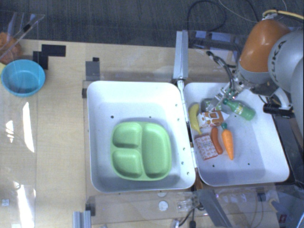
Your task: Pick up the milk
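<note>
Your pincer point(227, 95) hovers over the right bin point(266, 170), positioned near the milk carton point(210, 118); its opening cannot be told.

Grey arm enters from upper right, orange band above wrist. Wrist angled down and left. Tool point(227, 95) low at the end, small and blurred; finger spacing unreadable.

cam: fixed overhead, tilted down | covers both white bins point(142, 91) (side by side); arm point(270, 46) enters right
</note>
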`<state>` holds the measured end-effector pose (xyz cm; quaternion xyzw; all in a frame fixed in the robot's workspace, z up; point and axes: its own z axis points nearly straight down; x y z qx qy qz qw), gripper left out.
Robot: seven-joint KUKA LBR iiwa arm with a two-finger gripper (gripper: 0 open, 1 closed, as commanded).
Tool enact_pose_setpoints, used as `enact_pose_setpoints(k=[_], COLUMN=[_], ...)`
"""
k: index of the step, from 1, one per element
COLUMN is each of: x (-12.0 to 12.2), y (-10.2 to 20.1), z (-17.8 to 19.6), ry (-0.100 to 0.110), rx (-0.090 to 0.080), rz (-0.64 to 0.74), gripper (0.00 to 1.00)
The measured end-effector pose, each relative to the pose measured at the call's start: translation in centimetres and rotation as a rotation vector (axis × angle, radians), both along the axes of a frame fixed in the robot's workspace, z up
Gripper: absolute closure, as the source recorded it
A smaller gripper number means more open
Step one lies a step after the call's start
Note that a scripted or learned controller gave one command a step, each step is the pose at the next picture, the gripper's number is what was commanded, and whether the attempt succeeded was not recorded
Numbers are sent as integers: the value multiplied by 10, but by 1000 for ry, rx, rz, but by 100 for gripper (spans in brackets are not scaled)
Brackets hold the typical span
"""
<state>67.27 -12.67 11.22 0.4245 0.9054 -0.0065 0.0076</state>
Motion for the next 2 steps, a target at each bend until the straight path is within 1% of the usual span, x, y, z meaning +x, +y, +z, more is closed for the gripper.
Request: enact_pose_setpoints(k=[1,2], x=[-6,-8], y=[19,24], z=[-17,-12], ry=[1,14], rx=[7,12], rz=[-153,-144], gripper=[0,100])
